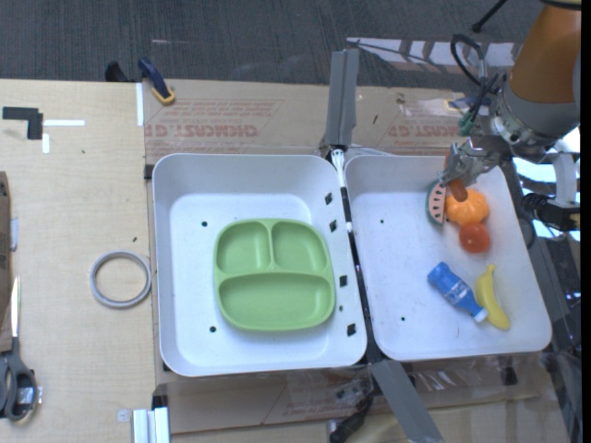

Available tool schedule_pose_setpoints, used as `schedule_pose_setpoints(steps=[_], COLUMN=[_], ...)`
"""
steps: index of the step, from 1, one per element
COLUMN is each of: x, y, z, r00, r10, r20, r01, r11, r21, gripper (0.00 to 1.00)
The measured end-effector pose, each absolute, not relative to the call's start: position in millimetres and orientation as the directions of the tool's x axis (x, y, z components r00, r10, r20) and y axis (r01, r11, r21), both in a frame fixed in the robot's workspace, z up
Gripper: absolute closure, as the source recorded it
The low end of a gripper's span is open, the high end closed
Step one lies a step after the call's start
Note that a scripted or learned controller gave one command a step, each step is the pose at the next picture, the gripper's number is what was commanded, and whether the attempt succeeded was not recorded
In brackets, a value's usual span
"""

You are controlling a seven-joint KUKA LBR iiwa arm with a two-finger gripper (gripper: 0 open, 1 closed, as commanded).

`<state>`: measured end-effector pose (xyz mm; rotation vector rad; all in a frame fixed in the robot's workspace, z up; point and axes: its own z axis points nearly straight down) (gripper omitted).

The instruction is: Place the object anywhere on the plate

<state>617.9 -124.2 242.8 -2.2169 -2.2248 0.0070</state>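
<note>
We see the pincer (459, 175) low over the far side of the right bin (397, 330), at the watermelon slice (436, 201) and orange pumpkin (467, 208); whether it pinches anything we cannot tell. The green plate (274, 275) lies in the left bin (180, 330).

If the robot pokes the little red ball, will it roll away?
Probably. The red ball looks round and smooth, so a poke would likely send it rolling. It touches the orange pumpkin, which may stop it that way.
</note>
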Motion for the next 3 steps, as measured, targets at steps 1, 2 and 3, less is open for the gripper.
schedule_pose_setpoints(steps=[1, 2, 3], x=[574.0, 577.5, 577.6], y=[-28, 71, 70], z=[189, 189, 189], r00=[0.0, 0.0, 0.001], r10=[1.0, 1.0, 1.0], r20=[-0.001, -0.002, -0.002], r01=[1.0, 1.0, 1.0], r11=[0.0, 0.0, -0.001], r21=[-0.007, -0.005, -0.005], gripper=[1.0, 1.0, 0.0])
